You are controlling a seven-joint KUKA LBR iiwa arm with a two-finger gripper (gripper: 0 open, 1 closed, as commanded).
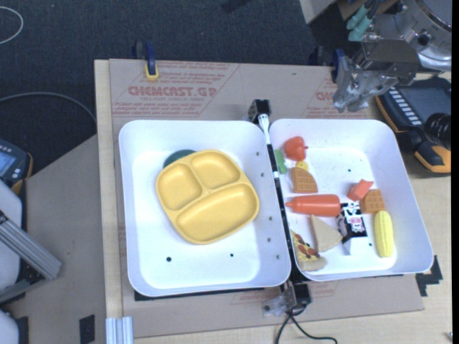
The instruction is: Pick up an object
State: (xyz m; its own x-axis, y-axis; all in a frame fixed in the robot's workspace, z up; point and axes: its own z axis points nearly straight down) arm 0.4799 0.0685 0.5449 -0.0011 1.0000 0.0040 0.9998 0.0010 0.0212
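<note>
The right bin [401, 163] holds several toy foods: a red tomato [295, 147], a waffle piece [304, 180], an orange carrot [313, 205], a red-orange chunk [360, 189], a brown biscuit [373, 201], a yellow corn cob [384, 233], a black-and-white item [353, 221], a tan bread slice [325, 233] and a small pizza-like piece [306, 250]. My gripper [353, 95] hangs above the bench just behind the right bin's back rim, apart from all the objects, with nothing seen in it.
In the left bin [136, 213] a yellow divided plate [208, 194] lies over a dark green object [178, 157]. Black clips [259, 109] join the bins at the back and front. Cardboard lies under both bins. Yellow-black gear [423, 131] sits at the right.
</note>
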